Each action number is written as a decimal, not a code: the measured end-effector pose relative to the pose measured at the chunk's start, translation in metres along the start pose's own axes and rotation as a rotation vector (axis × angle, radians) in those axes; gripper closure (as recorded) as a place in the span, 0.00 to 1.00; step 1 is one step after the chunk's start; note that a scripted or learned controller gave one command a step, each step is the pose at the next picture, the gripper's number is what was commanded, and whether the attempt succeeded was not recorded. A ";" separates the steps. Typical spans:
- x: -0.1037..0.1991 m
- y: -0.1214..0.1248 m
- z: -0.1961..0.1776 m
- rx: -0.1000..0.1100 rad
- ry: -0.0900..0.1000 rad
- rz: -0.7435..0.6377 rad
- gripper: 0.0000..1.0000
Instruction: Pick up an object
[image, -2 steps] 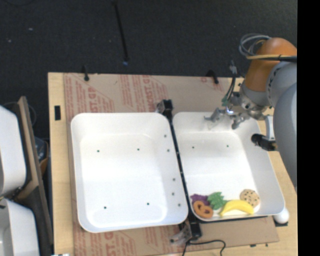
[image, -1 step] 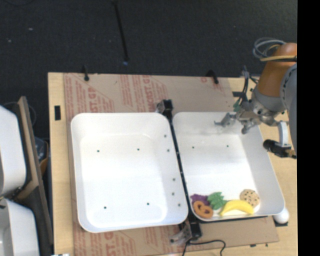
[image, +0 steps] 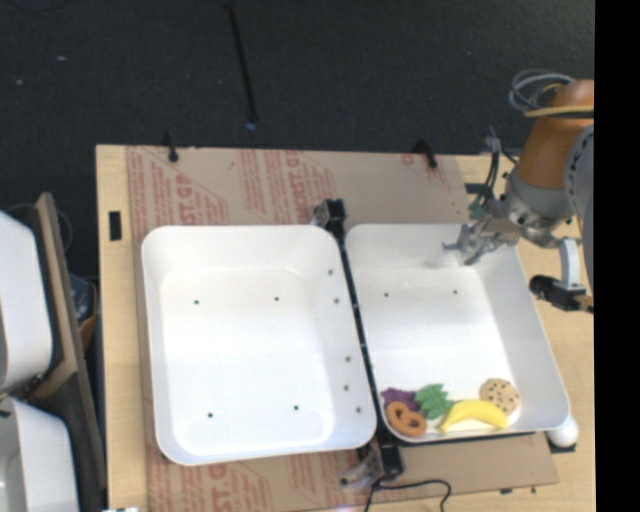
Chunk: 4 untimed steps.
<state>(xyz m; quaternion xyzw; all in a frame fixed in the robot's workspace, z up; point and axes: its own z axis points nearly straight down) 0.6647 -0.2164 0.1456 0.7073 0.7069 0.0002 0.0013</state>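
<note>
Banana (image: 473, 415) at near edge — tool (image: 470, 248) well apart

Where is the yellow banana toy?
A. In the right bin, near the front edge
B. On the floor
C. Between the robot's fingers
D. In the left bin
A. The banana lies in the right bin along its near edge, beside the cookie, the green toy and the pretzel, far from the gripper at the bin's far corner.
</note>
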 end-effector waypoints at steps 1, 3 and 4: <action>0.096 -0.018 -0.068 -0.006 0.002 -0.008 1.00; 0.214 -0.001 -0.056 0.001 0.002 -0.003 1.00; 0.279 0.001 -0.073 0.000 0.003 -0.005 1.00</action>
